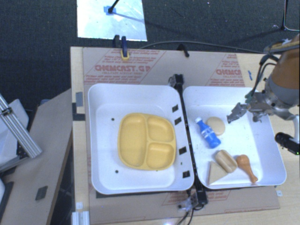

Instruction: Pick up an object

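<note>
Yellow plastic, a three-part plate (146,141) lay in the middle of the left bin (101,107). Taking the blue bottle (207,133) in the right bin (267,146) as the mark: a round beige bun (216,125) touched its upper right side, a hot-dog roll (225,161) lay below it, a pale wedge (214,173) lower still, and a drumstick (246,166) to the lower right. The gripper (245,111) hung up and to the right of the bottle, fingers spread wide, nothing between them
</note>
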